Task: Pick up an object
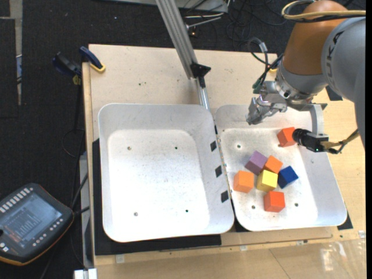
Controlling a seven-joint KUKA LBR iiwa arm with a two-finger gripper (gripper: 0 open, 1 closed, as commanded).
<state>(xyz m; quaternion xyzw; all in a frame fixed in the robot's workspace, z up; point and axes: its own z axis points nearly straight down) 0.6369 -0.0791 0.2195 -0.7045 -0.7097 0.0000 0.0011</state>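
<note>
Camera view: purple cube corner toward tool.

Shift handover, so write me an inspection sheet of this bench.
Surface: wooden bench bearing left bin and right bin.
Job's things: in the right bin, purple cube, yellow cube, blue cube, four orange cubes, one apart.
Clutter: clamp at bench corner.
Grippers: gripper over the right bin's far edge, nothing seen between its jaws.
Cables: on the arm's wrist.
Surroundings: pendant, metal pole.
</note>
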